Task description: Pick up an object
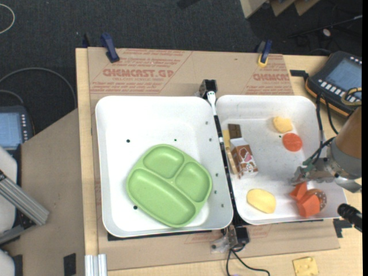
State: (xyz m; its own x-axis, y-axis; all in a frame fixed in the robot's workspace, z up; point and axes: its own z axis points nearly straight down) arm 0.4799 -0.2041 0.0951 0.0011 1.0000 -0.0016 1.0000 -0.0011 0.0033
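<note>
Gripper point(306, 174) state can't be told from up here, but it's parked right over the blocky orange plastic toy point(307, 200) in the right white bin's point(253, 105) near corner, probably light, rigid, best pinched across flat sides.

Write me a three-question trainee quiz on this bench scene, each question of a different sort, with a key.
1. True or false: the green divided plate lies in the left bin.
2. Multiple choice: which thing lies nearest the gripper? A. the yellow piece at the far end. B. the orange-red block. C. the small brown carton.
3. Fill in: the round red-orange piece lies in the ____ bin.

Key:
1. True.
2. B; the block lies just below the gripper in the right bin.
3. Right.
</note>
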